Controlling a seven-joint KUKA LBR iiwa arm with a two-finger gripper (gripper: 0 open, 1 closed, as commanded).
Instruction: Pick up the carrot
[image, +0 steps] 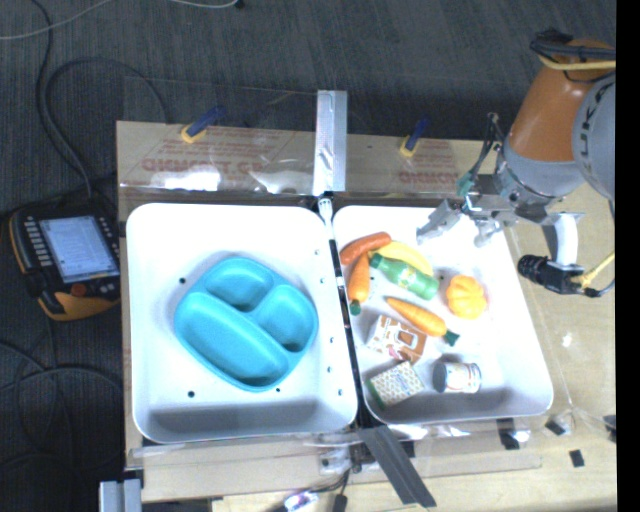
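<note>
The tool (458, 222) hangs with fingers spread, holding nothing, over the right bin's (530, 340) far corner; its tips blur against the white wall. The carrot (417, 316) lies mid-bin, beside a green bottle (404, 273)

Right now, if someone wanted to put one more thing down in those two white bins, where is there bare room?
In the left bin, bare floor rings the blue divided tray, widest along the front. In the right bin, the back right corner below the tool is bare. Its middle is crowded: carrot, green bottle, small pumpkin, packets, can.
</note>
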